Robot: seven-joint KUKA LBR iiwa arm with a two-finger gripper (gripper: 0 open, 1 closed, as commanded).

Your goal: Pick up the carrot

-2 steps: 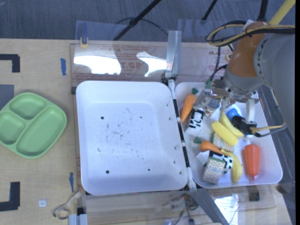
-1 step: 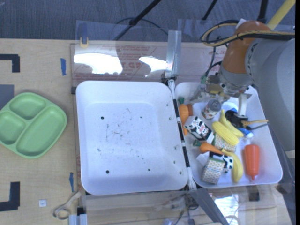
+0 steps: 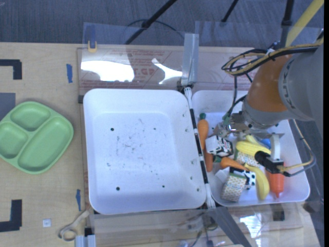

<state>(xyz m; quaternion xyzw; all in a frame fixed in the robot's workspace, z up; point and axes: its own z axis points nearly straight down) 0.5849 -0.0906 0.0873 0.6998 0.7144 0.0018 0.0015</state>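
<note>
From my station I count two white bins, the left bin (image 3: 139, 148) and the right bin (image 3: 298, 181), with the gripper (image 3: 229, 133) hanging over the right one, though I cannot tell from here whether it is released or clenched. The carrot (image 3: 203, 133) lies just to the gripper's left along the bin's left wall, one of what look like two orange pieces, the other (image 3: 232, 164) being just below the gripper beside two bananas (image 3: 254, 153). Well to the gripper's left, past the left bin, sits one green divided plate (image 3: 33, 136); I can read no writing anywhere.
</note>
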